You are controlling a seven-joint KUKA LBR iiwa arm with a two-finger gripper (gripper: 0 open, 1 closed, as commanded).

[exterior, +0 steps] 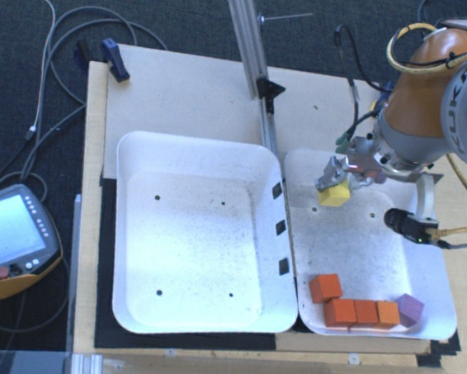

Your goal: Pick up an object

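A small yellow block (335, 195) hangs tilted at the tips of my gripper (332, 184), over the far part of the right bin (352, 244). The fingers are closed on its top, and the gripper body hides part of the block. Along the near edge of the same bin lie several orange blocks (353, 311), one more orange block (325, 287) set slightly apart, and a purple block (409, 308).
The left bin (136, 163) stands beside the right one, with black clips (280, 227) along their shared rim. A slanted metal pole (247, 38) rises behind the bins. A teach pendant (4, 237) and cables lie on the floor at left.
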